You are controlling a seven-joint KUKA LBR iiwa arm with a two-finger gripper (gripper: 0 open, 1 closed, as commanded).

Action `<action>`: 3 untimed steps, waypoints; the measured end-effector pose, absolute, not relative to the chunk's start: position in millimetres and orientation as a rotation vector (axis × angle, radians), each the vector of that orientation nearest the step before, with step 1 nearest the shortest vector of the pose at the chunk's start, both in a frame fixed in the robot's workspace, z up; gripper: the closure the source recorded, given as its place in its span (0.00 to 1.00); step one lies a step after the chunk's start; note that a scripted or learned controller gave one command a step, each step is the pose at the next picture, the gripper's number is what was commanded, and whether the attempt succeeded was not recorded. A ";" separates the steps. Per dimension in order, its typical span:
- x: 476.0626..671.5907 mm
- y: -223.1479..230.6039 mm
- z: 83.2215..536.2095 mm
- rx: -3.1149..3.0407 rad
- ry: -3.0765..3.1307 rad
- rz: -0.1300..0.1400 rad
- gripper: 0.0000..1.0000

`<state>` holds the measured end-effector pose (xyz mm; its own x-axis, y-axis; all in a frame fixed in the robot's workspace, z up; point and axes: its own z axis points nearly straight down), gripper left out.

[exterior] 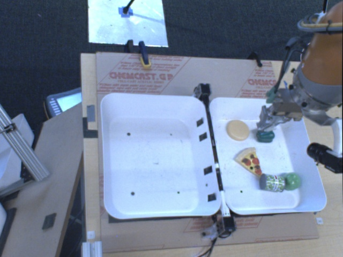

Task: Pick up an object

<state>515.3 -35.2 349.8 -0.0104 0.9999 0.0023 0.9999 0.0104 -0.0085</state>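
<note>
Bins first: I see the left bin [155, 154] bare, the right bin [308, 199] crowded. Gripper [266, 123] hangs over a dark green piece [265, 136], its long axis left-right; finger spread I cannot tell.

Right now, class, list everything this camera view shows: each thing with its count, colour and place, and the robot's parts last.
Bins: 2, white, side by side on the bench
Round disc: 1, tan, right bin, upper left
Small lump: 1, dark green, right bin, just under the gripper
Pizza slice: 1, yellow and red, right bin, middle
Can: 1, grey-green, right bin, lower part
Ball: 1, green, beside the can
Arm: 1, grey with orange band, right
Gripper: 1, grey, above the small lump
</note>
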 end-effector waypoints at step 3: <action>511.1 172.4 443.6 -2.209 -2.233 -0.006 1.00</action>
